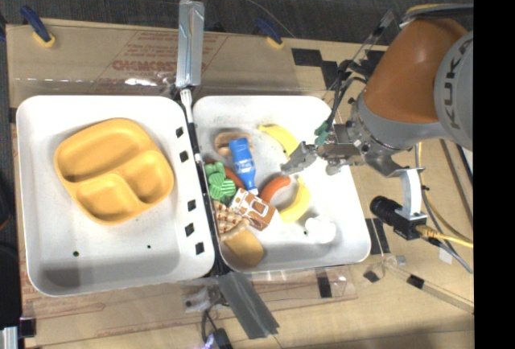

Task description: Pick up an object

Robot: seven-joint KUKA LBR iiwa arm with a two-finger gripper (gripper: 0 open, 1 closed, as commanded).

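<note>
White bins sit side by side on my brown bench [265, 50]; the right bin [342, 223] holds a blue bottle [241, 162], upright-labelled, among toys. My gripper [315, 158] hovers beside it, fingers apart, holding nothing.

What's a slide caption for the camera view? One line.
Gripper open above the cluttered right bin; yellow tray in the left bin.
</note>
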